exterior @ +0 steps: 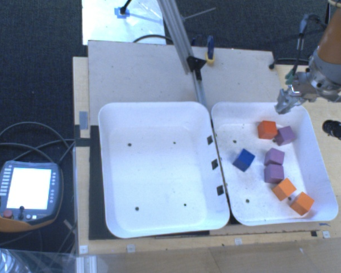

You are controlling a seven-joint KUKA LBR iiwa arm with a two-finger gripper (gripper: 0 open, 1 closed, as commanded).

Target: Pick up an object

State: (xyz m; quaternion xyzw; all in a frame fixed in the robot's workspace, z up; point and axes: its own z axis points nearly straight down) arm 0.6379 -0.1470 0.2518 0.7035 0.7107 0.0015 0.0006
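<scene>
The arm's grey two-finger gripper [283, 106] hangs at the upper right of the frame, over the far rim of the right-hand shallow white bin [318, 152]; whether it is apart or together I cannot tell, since the tip is small and blurred, and nothing shows gripped in it. Nearest below it lie a small orange block [267, 129] and a small purple block [285, 135], touching or nearly so. Further down the bin come two more purple blocks [274, 165], stacked close, a blue block [244, 160] apart to their left, and two orange blocks [292, 196] near the lower right corner. All look like light, rigid cubes with flat faces, likely easy to pinch across two opposite sides. Being near-cubic, none has a clear long axis; most sit turned at a slant to the bin walls. The blue one, standing apart, seems the least crowded choice.
</scene>
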